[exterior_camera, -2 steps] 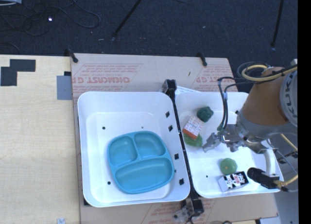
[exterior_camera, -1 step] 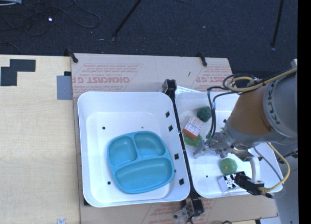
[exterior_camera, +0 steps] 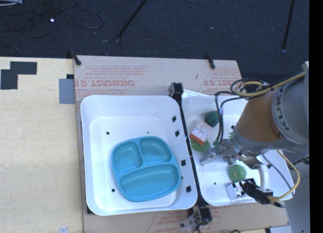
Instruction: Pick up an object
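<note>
Green ball (exterior_camera: pixel 236 171) lying in right bin (exterior_camera: pixel 217 196), at 6 o'clock of wrist. Gripper (exterior_camera: pixel 209 155) reaching toward 9 o'clock; grip state impossible to tell. Red-white box (exterior_camera: pixel 200 133), dark green object (exterior_camera: pixel 211 119) sitting at 12 o'clock. Blue tray (exterior_camera: pixel 145 168) resting in left bin (exterior_camera: pixel 101 110).

Dark carpet (exterior_camera: pixel 166 19), pale wooden bench (exterior_camera: pixel 35 156)

This looks like a robot lab, not a home. A big grey and orange robot arm (exterior_camera: pixel 270 118) reaches over a light wooden bench (exterior_camera: pixel 35 146). Two white bins (exterior_camera: pixel 87 151) sit side by side on a sheet of brown cardboard (exterior_camera: pixel 121 78). Black cables (exterior_camera: pixel 55 9) lie loose on the dark carpet floor (exterior_camera: pixel 202 19) behind the bench. Thin black stand legs (exterior_camera: pixel 139 9) rest there too.
</note>
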You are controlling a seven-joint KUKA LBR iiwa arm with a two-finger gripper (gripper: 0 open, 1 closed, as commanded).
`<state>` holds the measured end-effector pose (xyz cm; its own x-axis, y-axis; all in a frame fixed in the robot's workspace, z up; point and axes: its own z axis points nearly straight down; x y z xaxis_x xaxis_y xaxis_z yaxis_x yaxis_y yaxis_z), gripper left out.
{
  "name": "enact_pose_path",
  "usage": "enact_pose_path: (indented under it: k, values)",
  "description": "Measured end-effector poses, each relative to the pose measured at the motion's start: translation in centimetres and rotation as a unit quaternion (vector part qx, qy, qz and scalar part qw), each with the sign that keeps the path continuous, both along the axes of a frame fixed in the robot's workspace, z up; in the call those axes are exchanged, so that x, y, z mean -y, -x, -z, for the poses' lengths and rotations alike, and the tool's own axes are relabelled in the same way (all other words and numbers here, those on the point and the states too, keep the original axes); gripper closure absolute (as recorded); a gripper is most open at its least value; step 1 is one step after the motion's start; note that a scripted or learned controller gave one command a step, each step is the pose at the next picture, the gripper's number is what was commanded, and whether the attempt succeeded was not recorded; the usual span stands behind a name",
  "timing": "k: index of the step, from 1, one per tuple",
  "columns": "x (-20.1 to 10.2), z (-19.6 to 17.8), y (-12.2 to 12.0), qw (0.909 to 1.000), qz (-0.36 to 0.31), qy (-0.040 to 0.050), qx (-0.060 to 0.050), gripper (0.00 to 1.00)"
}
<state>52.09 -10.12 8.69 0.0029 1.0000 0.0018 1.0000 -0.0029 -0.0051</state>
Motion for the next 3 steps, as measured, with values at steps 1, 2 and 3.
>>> enact_pose_path:
  k: [1,2,3]
  values:
    - [0.3,-1.1,0.0,1.0000,0.004,0.0009,0.000,1.00]
    - [0.1,-7.3,0.0,1.0000,-0.002,0.0008,0.003,1.00]
    - [-0.7,-12.7,-0.6,1.0000,-0.002,0.0008,0.004,1.00]
